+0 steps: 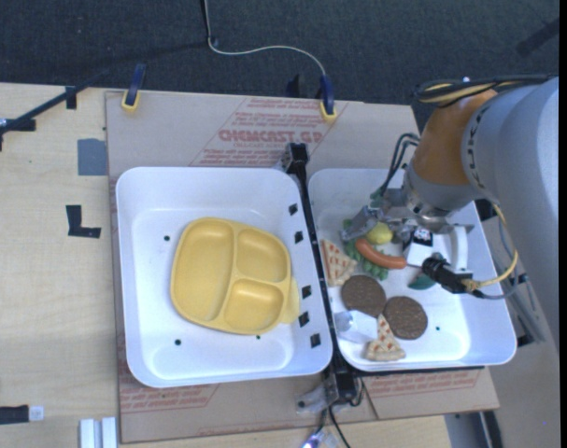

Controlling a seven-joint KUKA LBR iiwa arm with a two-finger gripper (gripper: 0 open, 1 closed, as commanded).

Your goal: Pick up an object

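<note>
Tool (384,224): reaches down into the right bin (489,339), near its middle, at the end of the grey arm (507,147) coming in from the right. Cannot tell whether apart or together, being partly hidden by the wrist above. Sits right over a small yellow fruit (381,237); cannot tell whether touching it or just above it.

Just in front of the fruit: an orange carrot (384,259), lying flat and crosswise, with a green piece (350,250) at its left end. Left of that, close to the bin's left wall: a tan pizza slice (337,262). Nearer the front edge: a brown cookie (363,293) and, to its right, a second brown cookie (406,316), close together but apart. In front of those: a second pizza slice (386,345), with a small pale scrap (345,323) just to its left.

Left bin (143,343): holds a yellow divided plate (232,275), lying flat, three compartments facing up.

Under both bins: a sheet of cardboard (171,147) with red print, held to the wooden desk (40,278) at its far edge by a left clip (132,98) and a right clip (327,103).
</note>
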